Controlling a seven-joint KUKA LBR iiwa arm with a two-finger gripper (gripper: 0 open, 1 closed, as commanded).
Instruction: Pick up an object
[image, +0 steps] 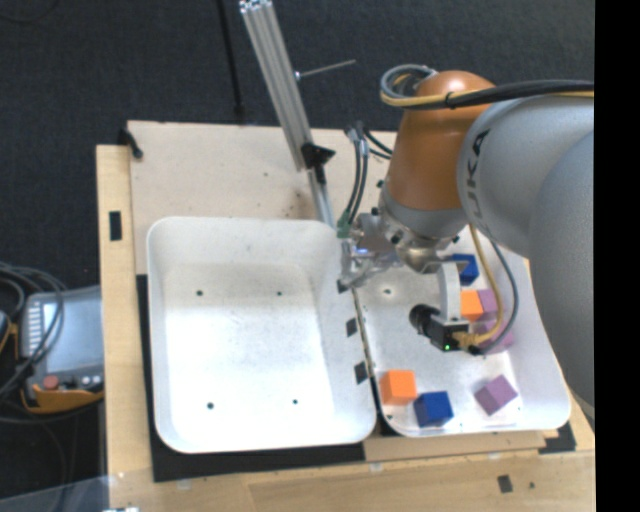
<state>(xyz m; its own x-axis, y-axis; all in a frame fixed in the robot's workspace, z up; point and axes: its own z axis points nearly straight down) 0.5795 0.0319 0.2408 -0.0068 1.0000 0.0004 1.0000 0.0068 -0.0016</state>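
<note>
Candidate objects all lie in the right bin (540, 395). Orange cube (400, 385) sits near the bin's front left, close to the divider between the bins. Blue cube (433, 408) is just beside it, toward the front rim; the two look close to touching, though I cannot tell for sure. Purple cube (495, 394) sits apart to the right, turned so one corner points toward the front rim. These three are blocky with no evident long axis.

Farther back, partly under the arm: a second blue block (464, 268), a second orange block (471, 305) and a pale purple block (488, 301), clustered together against cabling. Their shapes and headings are too occluded to read.

A small black unit (436, 325) with a green light hangs over the bin's middle, on the arm's cable run.

The hand (352, 262) is low over the divider, at the back left corner of the right bin, well apart from the front cubes. Nothing shows between its fingers; whether they are spread or closed I cannot tell, as the metal parts blur together here.

Left bin (170, 250) is white with faint scuffing. Both bins rest on the tan counter (200, 165). An aluminium rail (285, 95) slants up from behind the bins.
</note>
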